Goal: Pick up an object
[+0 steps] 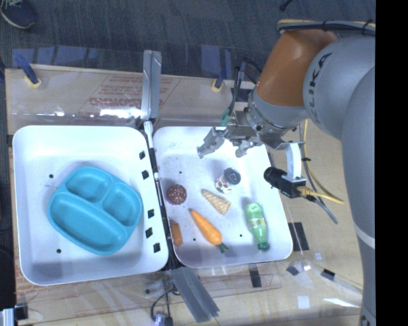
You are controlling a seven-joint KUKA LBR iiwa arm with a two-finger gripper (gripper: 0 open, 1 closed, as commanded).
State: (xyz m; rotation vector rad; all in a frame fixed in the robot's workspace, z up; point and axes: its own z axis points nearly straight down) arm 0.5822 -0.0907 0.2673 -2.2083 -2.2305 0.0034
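Camera view shows the hand (223, 146) above the right bin (185, 143), fingers spread apart, holding nothing. Below it lie a small jar (227, 179), wedge (216, 201), carrot (207, 228), green bottle (257, 224); an orange piece (176, 233) is hard to identify.

The grey arm (338, 83) runs out past the top and right edges, so its upper links are cut off, and its bulk hides the far right corner of the right bin (191, 137) and the tabletop (83, 95) behind it. The small dark-capped object (227, 179) near the bin's middle is too small to name, as is the brown piece (176, 233) against the left wall. A dark shape (16, 13) is clipped at the top left corner.
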